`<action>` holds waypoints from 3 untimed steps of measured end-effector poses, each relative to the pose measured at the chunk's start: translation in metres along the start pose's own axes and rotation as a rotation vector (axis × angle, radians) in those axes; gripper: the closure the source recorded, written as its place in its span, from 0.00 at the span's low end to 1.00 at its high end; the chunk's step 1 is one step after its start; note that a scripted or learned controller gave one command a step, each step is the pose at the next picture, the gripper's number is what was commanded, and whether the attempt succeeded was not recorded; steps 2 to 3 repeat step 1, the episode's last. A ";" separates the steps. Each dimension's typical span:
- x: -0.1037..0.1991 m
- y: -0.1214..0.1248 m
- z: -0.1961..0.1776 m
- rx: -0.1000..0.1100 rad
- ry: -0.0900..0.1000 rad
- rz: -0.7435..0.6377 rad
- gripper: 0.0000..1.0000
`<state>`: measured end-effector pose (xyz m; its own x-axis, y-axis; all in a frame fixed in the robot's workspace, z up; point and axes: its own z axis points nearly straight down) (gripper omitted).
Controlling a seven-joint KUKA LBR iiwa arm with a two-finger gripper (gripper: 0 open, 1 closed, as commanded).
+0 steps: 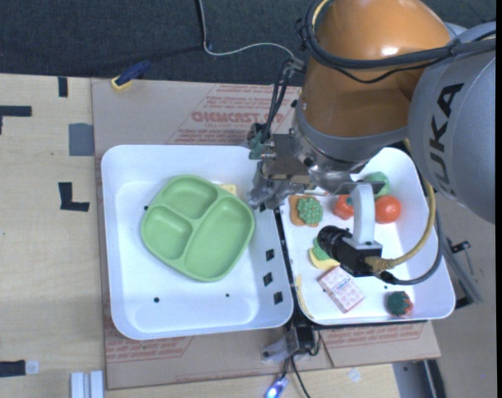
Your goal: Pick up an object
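Camera view: fingers [261, 194] hover at 3 o'clock of the green plate [197, 226]; I can't tell if they're open or closed, nothing visibly lifted yet

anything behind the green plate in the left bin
A small yellow thing peeks out past the far right rim of the green plate; the plate covers the rest, so its identity stays unclear.

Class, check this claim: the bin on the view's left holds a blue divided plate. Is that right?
Not quite. The plate in the left bin is green, not blue. It is divided into compartments, as the camera view shows.
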<state>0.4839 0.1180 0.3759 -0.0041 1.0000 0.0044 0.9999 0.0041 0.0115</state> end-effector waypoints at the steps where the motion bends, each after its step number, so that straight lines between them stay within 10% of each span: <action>1: -0.048 0.063 -0.014 0.008 -0.007 0.007 1.00; 3: -0.048 0.063 -0.014 0.008 -0.007 0.007 1.00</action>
